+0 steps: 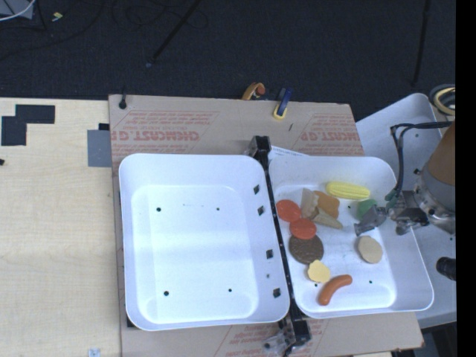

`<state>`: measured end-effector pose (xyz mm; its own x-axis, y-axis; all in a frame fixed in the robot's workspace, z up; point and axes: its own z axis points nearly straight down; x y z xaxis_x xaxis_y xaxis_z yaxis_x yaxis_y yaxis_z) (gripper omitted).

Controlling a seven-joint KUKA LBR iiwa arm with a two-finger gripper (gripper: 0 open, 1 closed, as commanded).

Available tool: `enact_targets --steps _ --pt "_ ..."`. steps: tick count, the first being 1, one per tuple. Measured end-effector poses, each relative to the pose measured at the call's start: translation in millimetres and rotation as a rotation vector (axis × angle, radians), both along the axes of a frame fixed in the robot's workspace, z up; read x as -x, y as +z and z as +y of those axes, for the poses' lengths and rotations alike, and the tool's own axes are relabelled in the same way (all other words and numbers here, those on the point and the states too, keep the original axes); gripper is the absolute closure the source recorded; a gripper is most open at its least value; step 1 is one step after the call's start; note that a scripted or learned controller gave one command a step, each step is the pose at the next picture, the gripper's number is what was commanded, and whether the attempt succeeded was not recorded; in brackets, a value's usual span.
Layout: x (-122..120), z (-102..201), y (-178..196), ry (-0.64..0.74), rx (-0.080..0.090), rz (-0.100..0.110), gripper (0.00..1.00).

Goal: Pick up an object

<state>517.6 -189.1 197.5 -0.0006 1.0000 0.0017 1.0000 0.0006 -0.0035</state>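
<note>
The right bin (405, 292) holds several toy foods. Among them are a yellow corn cob (348, 191), tan wedges (321, 205), two red-orange discs (295, 219) and a brown disc (306, 249). A small yellow piece (319, 272), an orange sausage (334, 289) and a beige oval (370, 249) lie nearer the front. My gripper (371, 224) hangs low over the right side of this bin, just above the beige oval. It is next to a small green piece (364, 207). Whether anything is between its tips is unclear.
The left bin (193, 236) sits beside the right one, with a black divider clip (261, 146) where they meet. Both rest on a cardboard sheet (193, 129). The arm's body (446, 177) and cables (401, 155) stand over the right bin's far right edge.
</note>
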Motion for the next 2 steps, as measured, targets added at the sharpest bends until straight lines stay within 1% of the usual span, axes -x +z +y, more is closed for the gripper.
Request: enact_targets --steps 1,2 --pt "-14.6 97.0 -102.9 0.000 0.001 0.000 0.00" --pt "-84.1 104.8 -110.2 0.002 0.002 -0.005 0.00"
